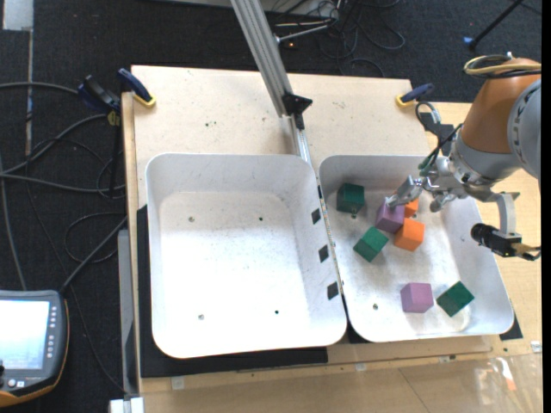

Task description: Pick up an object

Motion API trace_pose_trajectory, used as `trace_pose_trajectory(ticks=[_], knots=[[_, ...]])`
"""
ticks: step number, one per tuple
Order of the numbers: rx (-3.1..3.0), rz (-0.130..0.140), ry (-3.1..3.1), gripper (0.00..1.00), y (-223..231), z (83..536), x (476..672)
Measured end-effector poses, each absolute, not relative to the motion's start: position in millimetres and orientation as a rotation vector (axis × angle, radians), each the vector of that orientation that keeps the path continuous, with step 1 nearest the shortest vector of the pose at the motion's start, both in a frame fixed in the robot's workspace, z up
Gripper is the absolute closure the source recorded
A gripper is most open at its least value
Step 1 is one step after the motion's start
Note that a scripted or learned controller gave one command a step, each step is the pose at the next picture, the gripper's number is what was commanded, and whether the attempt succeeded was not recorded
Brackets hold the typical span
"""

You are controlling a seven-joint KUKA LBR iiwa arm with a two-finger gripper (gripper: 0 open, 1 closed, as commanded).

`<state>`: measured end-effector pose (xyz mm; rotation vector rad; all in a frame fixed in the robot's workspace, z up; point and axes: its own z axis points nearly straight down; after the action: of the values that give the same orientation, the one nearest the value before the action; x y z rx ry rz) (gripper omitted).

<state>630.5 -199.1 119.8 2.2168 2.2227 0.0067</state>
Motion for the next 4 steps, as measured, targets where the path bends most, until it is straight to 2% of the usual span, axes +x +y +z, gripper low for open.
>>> trace_pose_trajectory(ticks=[1,2,3,4], knots=[[2.207,0.014,2.213,0.00,-201,119,634.6],[2.202,0.020,2.210,1.00,-201,130,636.4],[2.213,0.004,2.220,1.00,-208,177,637.5],[2.211,0.007,2.219,1.00,-205,241,641.8]])
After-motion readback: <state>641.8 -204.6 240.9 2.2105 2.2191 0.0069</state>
